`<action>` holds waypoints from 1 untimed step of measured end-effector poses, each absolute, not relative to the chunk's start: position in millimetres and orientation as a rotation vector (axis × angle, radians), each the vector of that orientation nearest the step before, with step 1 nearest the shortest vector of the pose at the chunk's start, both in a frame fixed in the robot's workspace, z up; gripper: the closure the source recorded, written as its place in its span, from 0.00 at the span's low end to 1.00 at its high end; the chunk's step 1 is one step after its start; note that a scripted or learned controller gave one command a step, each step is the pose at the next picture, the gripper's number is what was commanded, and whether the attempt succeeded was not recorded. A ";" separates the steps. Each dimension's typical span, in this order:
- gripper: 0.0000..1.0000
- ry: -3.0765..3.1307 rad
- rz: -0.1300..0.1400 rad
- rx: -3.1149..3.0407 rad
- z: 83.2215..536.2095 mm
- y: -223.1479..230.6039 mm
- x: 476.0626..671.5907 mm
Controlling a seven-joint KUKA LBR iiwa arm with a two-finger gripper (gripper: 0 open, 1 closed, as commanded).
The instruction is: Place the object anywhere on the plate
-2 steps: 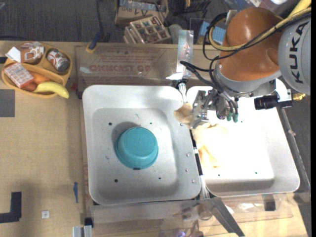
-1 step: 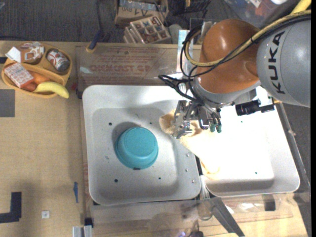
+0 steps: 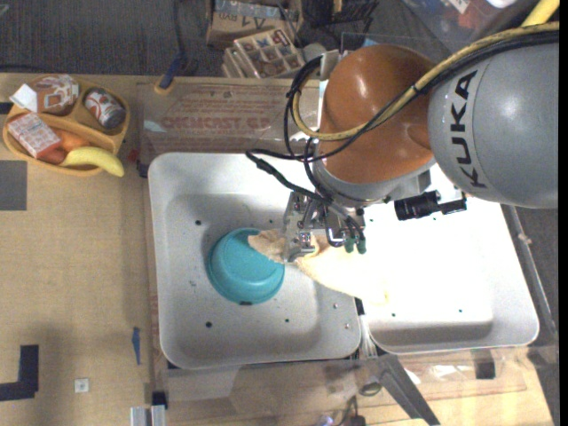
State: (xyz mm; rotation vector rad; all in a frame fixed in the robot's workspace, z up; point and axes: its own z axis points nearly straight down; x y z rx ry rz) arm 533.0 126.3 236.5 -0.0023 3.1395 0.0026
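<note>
white bin (image 3: pixel 177 327), teal bowl (image 3: pixel 246 267) inside

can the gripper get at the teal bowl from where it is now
Probably yes. The gripper hovers just right of the teal bowl in the left bin, with nothing standing between them; a yellowish object lies beneath it.

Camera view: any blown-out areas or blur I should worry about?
Camera view: the right bin is overexposed, its floor nearly featureless white; the left bin is dimmer and greyer; a pale yellowish object bleeds into that glare at the bins' divide; the gripper is soft and cluttered by cables; the teal bowl reads cleanly.
</note>
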 end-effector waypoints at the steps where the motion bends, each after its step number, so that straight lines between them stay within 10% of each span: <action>1: 1.00 3.140 0.003 0.000 230.6 174.2 514.9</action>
